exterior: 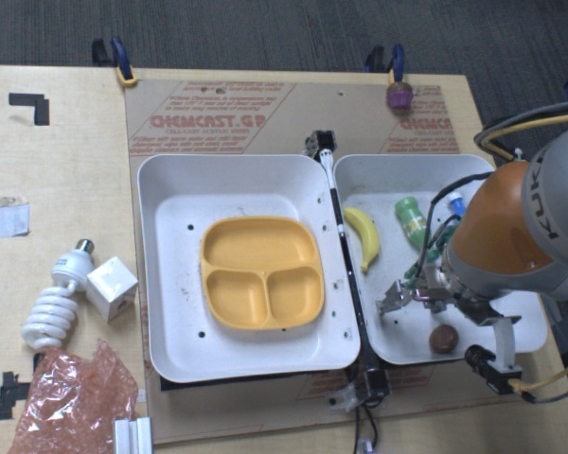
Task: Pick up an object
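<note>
I count one banana (363, 235), one green bottle (411, 220) and one brown ball (443, 338) in the right bin (379, 183), one yellow tray (262, 272) in the left. My hand (398, 298) hangs low between banana and ball; I cannot tell its grip.

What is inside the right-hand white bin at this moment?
In the right bin lie a yellow banana, a green bottle and a small brown round object. The gripper hangs over the bin floor. The arm covers the bin's right part, hiding whatever lies there.
</note>
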